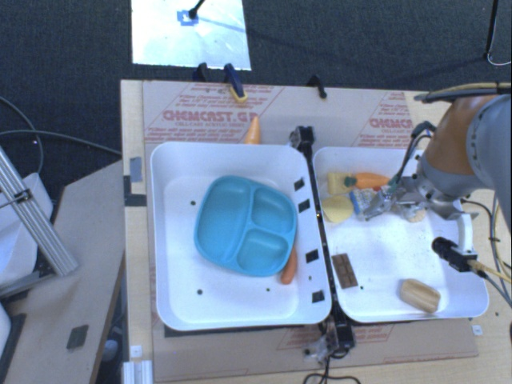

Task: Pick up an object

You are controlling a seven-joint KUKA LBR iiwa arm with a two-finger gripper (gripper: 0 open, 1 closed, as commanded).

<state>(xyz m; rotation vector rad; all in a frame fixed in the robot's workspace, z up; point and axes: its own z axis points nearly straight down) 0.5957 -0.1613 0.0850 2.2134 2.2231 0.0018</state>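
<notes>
On the bench, two white bins sit side by side. The left bin holds a blue divided plate near its centre, with a small orange carrot touching the plate's rim at about 5 o'clock. In the right bin, the gripper reaches in from 3 o'clock and sits low among a cluster of small things toward 11 o'clock: a yellow piece just beside it and an orange piece above. Whether it is open or clamped on anything cannot be told. A brown chocolate bar lies near the bin's 8 o'clock edge, and a tan bread roll rests at 5 o'clock, well apart from the gripper.
</notes>
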